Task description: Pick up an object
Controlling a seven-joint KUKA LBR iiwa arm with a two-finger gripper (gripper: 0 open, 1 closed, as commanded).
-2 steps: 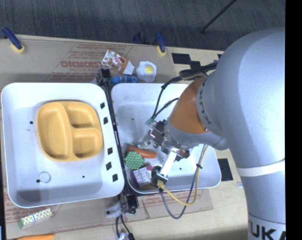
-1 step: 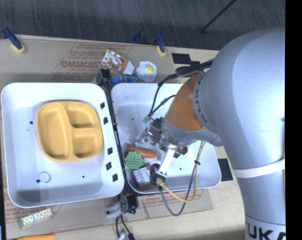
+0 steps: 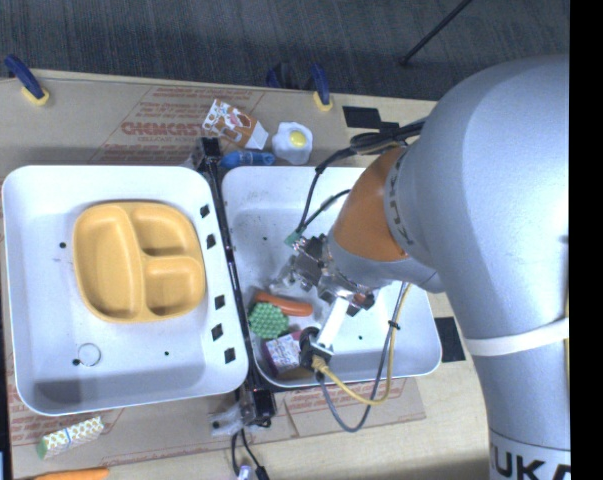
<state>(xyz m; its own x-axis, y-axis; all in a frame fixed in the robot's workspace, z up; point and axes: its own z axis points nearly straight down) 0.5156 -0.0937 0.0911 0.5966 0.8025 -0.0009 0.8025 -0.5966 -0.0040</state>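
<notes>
My gripper reaches down into the right bin, near its lower middle. Just under it lies an orange carrot-like piece. A green textured object sits to the lower left of that, and a purple-and-white packet lies near the bin's front wall. The arm's wrist and orange band cover much of the bin's right half. The fingertips are hidden among the wrist hardware and the objects.
The left bin holds a yellow divided tray. Behind the bins lie a small printed carton, a blue item and a white-yellow egg-like object. A wrapped candy lies at the front left. Yellow cable loops over the right bin's front edge.
</notes>
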